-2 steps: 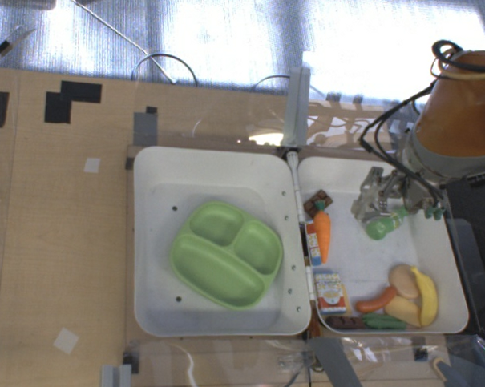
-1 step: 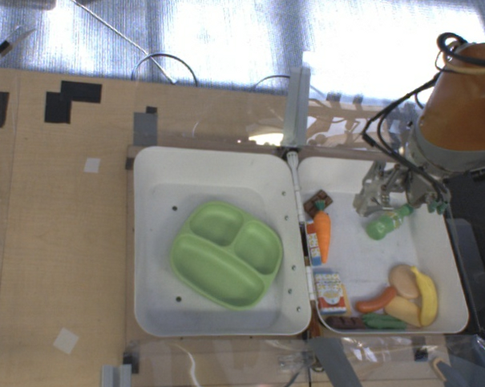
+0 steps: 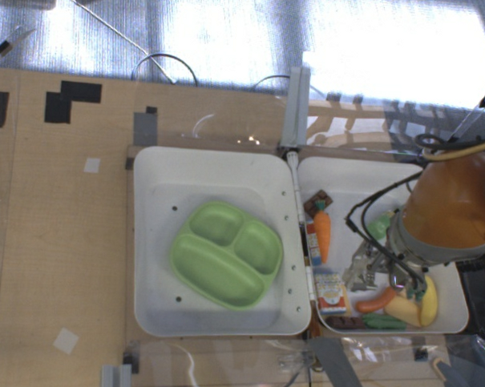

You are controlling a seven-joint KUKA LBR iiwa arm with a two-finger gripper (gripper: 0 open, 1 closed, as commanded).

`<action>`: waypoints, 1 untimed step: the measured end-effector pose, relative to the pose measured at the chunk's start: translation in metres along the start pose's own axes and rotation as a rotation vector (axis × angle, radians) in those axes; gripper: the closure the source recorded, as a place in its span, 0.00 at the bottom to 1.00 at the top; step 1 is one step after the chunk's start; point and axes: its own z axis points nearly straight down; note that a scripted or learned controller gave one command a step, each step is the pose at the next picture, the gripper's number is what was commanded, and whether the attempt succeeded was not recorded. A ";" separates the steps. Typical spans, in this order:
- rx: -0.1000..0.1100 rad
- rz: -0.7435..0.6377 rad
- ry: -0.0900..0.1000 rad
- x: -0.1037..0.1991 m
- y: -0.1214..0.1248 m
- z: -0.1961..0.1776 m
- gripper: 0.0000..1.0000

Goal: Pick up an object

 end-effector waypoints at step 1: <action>-0.006 0.092 -0.012 -0.015 0.143 -0.060 1.00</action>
